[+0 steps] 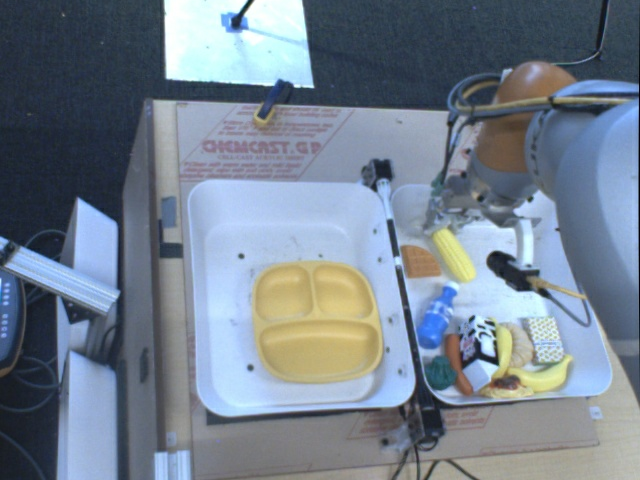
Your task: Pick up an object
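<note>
My gripper [441, 214] hangs low over the far left corner of the right bin [596, 364], on the grey arm that comes in from the right. A yellow corn cob [453, 254] lies just in front of it, its upper end close under the gripper. Whether they touch is hidden. Beside the corn lies an orange waffle piece [420, 261]. Nearer the front are a blue bottle [437, 318], a carrot [458, 360], a black-and-white cow toy [480, 340], a banana [545, 375] and a small chequered box [543, 336].
The left bin [200, 268] holds a yellow divided plate [315, 320]. A rim runs between the two bins just left of the gripper. The front of the right bin is crowded with small items, including a dark green piece [440, 370].
</note>
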